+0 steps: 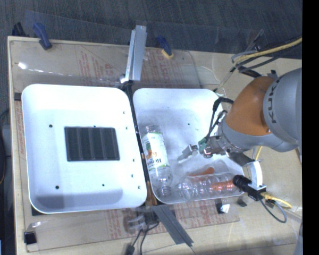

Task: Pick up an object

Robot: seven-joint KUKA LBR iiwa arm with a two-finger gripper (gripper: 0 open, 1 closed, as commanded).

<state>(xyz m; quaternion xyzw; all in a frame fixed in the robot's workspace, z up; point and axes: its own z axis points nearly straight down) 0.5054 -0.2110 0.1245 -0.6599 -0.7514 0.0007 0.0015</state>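
Bench (pixel 85 62) bears two white bins (pixel 74 110), dark floor behind.

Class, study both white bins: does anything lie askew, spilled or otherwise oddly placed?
Both clear plastic bottles in the right white bin lie on their sides: the white-labelled bottle along the left wall, the orange-capped bottle along the near wall. Nothing looks spilled. The dark ribbed rectangle lies flat in the left white bin.
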